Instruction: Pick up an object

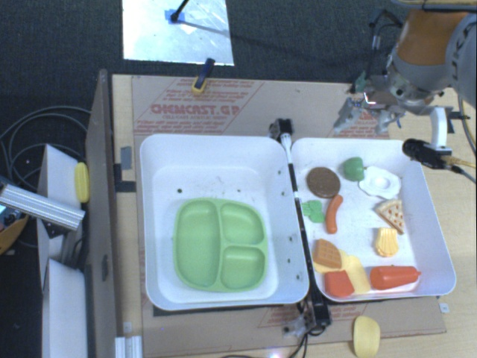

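Observation:
My gripper (365, 120) hangs above the bench just behind the far rim of the right bin (436, 222), open, with nothing between its fingers. Several toy foods lie in that bin. Nearest the gripper are a green vegetable (353, 168), a brown round patty (323, 182) and a fried egg (378, 182). Further forward lie an orange sausage (333, 213), a green leaf (314, 212), a pizza slice (391, 215), a yellow corn piece (385, 241), a waffle (326, 253), a yellow block (358, 273), a red block (338, 283) and a red-orange carrot (393, 276).
The left bin (160, 200) holds a green divided plate (220, 243). A yellow toy (365, 335) lies on the bench in front of the right bin. A metal sheet (177, 21) lies on the floor at the back, with cables and boxes on the left.

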Controlling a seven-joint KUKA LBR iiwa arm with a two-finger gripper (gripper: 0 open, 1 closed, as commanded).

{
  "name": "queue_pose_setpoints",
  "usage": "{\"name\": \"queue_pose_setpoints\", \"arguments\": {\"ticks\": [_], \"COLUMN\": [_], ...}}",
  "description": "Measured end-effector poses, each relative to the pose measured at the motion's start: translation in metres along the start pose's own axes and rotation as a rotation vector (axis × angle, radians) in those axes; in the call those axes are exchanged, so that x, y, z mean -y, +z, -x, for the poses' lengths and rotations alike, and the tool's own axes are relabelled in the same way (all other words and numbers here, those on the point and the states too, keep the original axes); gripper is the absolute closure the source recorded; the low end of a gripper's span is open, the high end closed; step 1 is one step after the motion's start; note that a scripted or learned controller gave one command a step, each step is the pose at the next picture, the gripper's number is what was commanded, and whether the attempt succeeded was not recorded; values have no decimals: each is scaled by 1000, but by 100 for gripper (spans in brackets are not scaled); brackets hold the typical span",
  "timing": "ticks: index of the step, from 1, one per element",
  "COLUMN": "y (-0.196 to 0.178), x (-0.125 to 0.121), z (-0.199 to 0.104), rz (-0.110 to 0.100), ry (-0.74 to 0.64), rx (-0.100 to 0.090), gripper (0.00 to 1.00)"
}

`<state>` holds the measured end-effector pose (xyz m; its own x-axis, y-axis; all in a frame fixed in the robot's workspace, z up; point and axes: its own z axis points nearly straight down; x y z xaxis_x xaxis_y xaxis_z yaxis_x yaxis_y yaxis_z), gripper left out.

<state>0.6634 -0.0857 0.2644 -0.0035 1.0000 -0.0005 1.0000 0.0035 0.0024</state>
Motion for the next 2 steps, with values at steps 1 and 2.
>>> {"name": "queue_pose_setpoints", "arguments": {"ticks": [1, 2], "y": [65, 183], "x": [54, 28], "z": [4, 18], "rz": [-10, -2], "ry": [4, 4], "rx": [-1, -3], "gripper": [0, 0]}}
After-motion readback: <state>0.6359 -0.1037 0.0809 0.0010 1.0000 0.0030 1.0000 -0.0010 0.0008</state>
